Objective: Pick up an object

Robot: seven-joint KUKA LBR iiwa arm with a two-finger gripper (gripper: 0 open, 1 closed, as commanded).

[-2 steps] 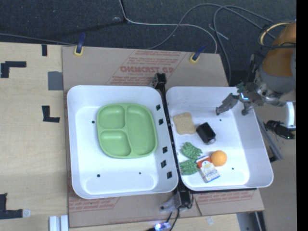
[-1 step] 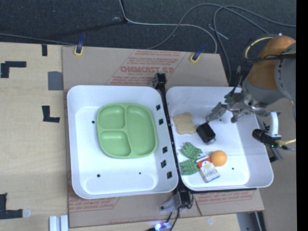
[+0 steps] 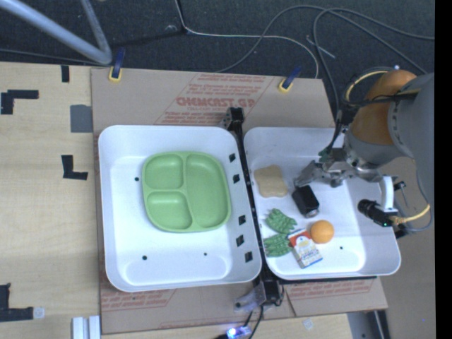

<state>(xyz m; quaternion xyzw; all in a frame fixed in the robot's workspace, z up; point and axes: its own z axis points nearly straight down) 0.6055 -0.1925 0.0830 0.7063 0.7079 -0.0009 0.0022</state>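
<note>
The right bin (image 3: 353, 260) holds several small objects. A tan bread-like slice (image 3: 270, 181) lies near its left wall, with a small black block (image 3: 306, 200) to the right of it. Below them are two green leafy pieces (image 3: 280, 221), an orange ball (image 3: 321, 232) and a small red-and-white carton (image 3: 306, 251). My gripper (image 3: 311, 180) reaches in from the right. It hangs low over the bin, just above the black block and beside the tan slice. I see nothing held in it.
The left bin (image 3: 120, 246) carries a green divided plate (image 3: 187, 191). Black clips run along the wall between the two bins (image 3: 244, 189). Cables trail across the dark floor behind the bench. The arm's grey body and orange band (image 3: 378, 111) stand over the right bin's right side.
</note>
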